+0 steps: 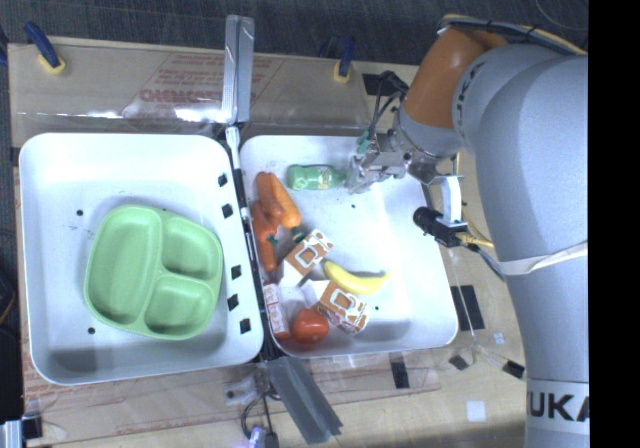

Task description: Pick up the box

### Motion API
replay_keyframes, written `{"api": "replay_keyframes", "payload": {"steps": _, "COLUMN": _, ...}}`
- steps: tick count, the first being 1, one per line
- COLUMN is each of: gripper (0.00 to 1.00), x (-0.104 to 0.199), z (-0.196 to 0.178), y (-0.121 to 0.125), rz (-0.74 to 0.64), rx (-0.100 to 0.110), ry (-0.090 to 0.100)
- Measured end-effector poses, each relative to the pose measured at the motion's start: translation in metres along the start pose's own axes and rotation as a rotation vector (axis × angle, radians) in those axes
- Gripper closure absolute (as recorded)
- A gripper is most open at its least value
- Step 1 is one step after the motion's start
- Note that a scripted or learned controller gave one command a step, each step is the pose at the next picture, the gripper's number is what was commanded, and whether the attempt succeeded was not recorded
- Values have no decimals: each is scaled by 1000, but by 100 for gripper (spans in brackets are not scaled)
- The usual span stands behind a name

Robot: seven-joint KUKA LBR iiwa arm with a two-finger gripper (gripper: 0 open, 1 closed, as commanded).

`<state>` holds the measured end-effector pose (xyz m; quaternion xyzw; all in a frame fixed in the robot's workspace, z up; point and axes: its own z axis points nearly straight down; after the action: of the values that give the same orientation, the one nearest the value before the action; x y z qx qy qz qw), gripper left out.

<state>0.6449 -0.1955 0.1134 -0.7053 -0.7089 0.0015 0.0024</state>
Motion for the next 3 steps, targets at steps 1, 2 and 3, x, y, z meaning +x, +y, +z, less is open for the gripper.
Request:
{"api": "replay_keyframes", "payload": {"steps": 1, "gripper": 100, "x": 22, "z": 9, "y": 11, "rz": -135, "rx": 1, "ry": -4}}
{"api": "replay_keyframes", "payload": {"steps": 2, "gripper": 100, "x": -3, "z": 17, "y": -82, "rz": -73, "rx": -2, "ry": -1}}
{"api": "replay_keyframes", "payload": {"steps": 3, "gripper": 100, "x": 74, "z": 23, "y": -142, "rz": -85, "rx": -1, "ry": 0}}
